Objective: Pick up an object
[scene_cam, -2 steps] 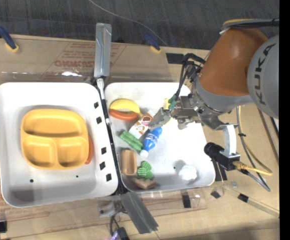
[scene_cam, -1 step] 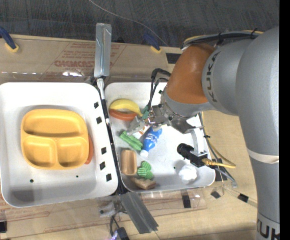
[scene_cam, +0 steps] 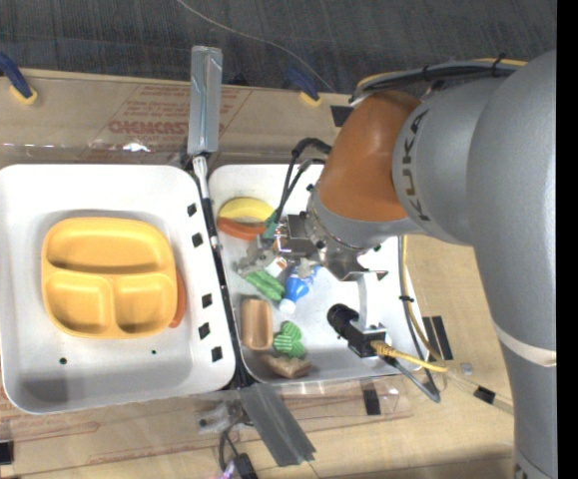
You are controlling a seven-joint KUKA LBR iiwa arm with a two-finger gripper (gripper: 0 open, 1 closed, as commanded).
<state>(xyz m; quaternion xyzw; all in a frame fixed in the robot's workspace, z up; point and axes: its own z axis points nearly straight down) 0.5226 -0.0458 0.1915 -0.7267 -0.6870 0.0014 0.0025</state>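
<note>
We see the pincer (scene_cam: 281, 239) low in the right bin (scene_cam: 388, 359) | we cannot tell its grip | toys lie under it: green piece (scene_cam: 265, 285), blue piece (scene_cam: 297, 288), brown block (scene_cam: 256, 322) | yellow tray (scene_cam: 110, 275) sits in left bin (scene_cam: 29, 367)

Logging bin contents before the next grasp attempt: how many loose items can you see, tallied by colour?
Yellow: 2, divided tray, round piece
Orange: 1
Green: 2
Blue: 1
Tan or brown: 2
Total: 8; others may be hidden under the arm.
</note>
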